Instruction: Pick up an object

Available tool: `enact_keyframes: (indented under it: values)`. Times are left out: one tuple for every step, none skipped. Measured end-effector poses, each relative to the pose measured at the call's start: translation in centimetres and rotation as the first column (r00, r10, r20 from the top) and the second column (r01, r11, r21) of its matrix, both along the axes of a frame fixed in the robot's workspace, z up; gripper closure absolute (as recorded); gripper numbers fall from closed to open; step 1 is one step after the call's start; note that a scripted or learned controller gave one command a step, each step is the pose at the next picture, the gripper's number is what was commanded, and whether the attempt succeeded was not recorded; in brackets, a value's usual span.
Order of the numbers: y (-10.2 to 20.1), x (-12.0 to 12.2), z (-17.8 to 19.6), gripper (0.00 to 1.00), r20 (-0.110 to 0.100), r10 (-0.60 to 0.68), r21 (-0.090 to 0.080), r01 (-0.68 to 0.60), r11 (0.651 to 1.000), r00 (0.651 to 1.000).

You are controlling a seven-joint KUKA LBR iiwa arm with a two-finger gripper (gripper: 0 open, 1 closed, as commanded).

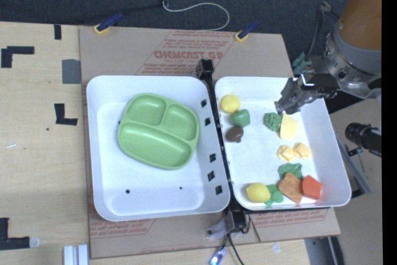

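Observation:
The right bin (332,152) holds several toy foods. A yellow round piece (229,103), a green piece (240,117) and a brown piece (234,133) lie near its left wall. A dark green leafy piece (272,121) and a pale yellow piece (288,127) sit at the upper middle. Lower down are a cream piece (293,151), a yellow lemon (258,192), an orange piece (289,186) and a red piece (311,187). My gripper (286,103) hangs just above the leafy piece and the pale yellow piece, fingers pointing down-left, with nothing seen between them.
The left bin (102,133) holds a green divided plate (159,130). A black divider with clips (214,133) runs between the bins. The arm with its orange band (366,3) comes in from the upper right. A white cable (186,6) lies behind the bins.

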State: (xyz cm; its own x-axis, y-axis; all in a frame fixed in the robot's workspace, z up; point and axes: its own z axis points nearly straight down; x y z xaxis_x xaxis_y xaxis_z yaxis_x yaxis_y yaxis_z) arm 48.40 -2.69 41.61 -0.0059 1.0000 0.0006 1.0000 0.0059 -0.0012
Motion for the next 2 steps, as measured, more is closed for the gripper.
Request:
enact_keyframes:
  values:
    - [7.5, 0.0, 7.9, 1.00, 0.009, 0.004, 0.001, -0.004, 1.000, 1.000]
    - [13.5, -0.1, 8.0, 1.00, 0.001, 0.002, 0.000, -0.002, 1.000, 1.000]
